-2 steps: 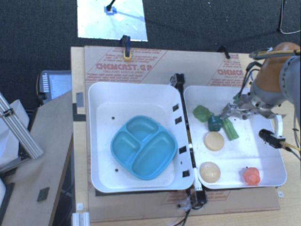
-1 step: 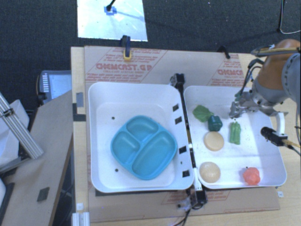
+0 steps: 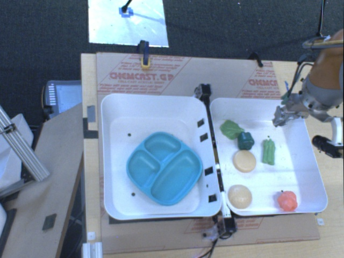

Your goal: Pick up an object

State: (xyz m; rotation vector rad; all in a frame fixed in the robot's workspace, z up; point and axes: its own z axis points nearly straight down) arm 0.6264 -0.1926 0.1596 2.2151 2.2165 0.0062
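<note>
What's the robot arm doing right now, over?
Gripper hanging over right bin's far end, nothing seen between its fingers. Nearest item, green stick, lying untouched on bin floor. Nothing between them, over.

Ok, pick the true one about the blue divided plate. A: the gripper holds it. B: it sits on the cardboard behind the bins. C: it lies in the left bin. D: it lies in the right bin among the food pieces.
C: the blue divided plate lies flat in the left bin, while the gripper hangs over the far end of the right bin.
</note>
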